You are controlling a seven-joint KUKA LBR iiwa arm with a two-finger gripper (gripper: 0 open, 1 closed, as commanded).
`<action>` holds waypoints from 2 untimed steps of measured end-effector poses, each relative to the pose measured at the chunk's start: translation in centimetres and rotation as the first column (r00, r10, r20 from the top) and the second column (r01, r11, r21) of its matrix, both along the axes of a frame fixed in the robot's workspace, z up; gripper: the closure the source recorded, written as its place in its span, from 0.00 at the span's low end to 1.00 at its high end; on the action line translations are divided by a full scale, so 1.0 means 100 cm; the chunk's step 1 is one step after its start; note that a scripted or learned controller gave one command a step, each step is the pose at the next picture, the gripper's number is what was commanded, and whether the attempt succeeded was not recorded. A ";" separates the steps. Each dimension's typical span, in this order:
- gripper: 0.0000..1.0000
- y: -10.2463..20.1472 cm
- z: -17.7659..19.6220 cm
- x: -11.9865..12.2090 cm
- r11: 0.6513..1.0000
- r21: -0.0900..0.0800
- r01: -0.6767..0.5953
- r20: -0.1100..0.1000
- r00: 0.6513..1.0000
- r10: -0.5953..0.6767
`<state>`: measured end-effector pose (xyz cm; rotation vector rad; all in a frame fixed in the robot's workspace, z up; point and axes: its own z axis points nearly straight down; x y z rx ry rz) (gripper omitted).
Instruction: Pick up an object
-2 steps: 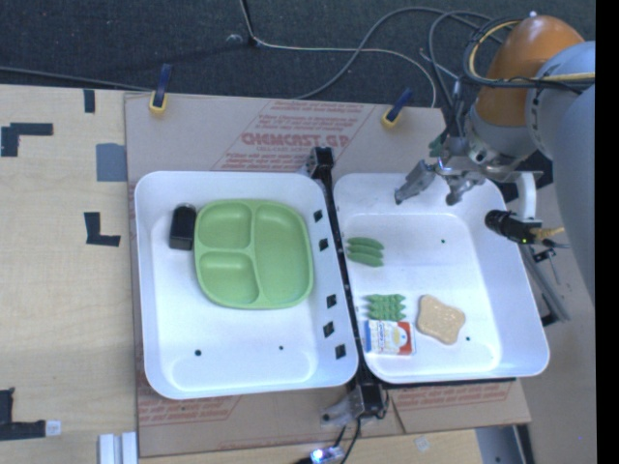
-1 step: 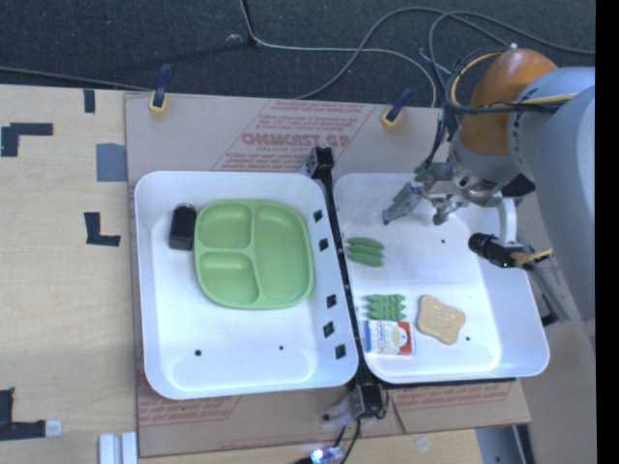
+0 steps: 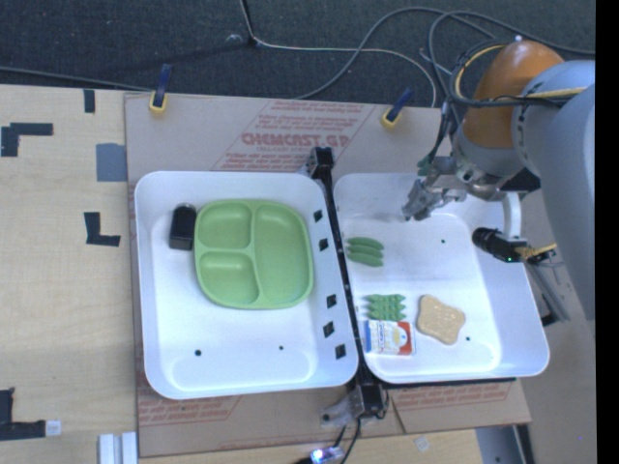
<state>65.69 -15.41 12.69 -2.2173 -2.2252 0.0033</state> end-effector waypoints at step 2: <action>1.00 -0.001 0.125 0.001 1.000 0.000 0.002 0.006 1.000 -0.002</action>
